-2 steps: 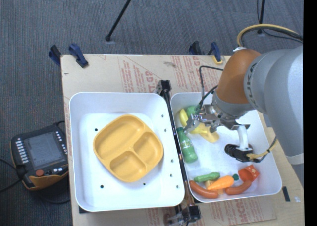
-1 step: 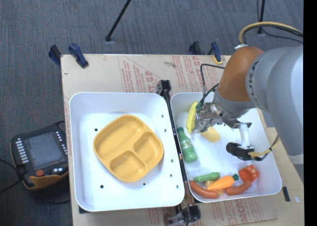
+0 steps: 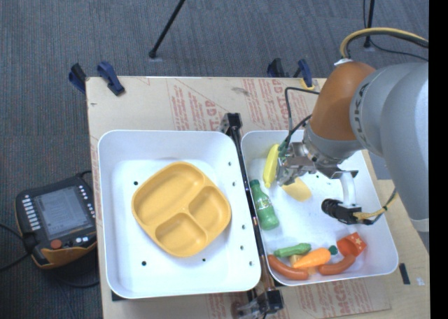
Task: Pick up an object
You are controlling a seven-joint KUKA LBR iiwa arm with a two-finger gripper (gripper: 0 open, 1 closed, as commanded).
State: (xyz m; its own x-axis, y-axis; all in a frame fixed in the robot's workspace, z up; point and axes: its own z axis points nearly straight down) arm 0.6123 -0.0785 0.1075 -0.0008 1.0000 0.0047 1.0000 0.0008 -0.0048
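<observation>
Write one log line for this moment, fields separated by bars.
hand over right bin | near banana | nothing seen held | tray in left bin

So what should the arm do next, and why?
Probably lower a little and close on the yellow banana. The tool hangs over the right bin between the banana and a pale yellow piece, with nothing seen held.

We cannot tell how the gripper (image 3: 285,171) stands, since the arm's wrist (image 3: 336,111) covers much of it, and the arm also hides the right bin's (image 3: 381,258) far corner and part of the pale yellow piece (image 3: 301,190).
</observation>
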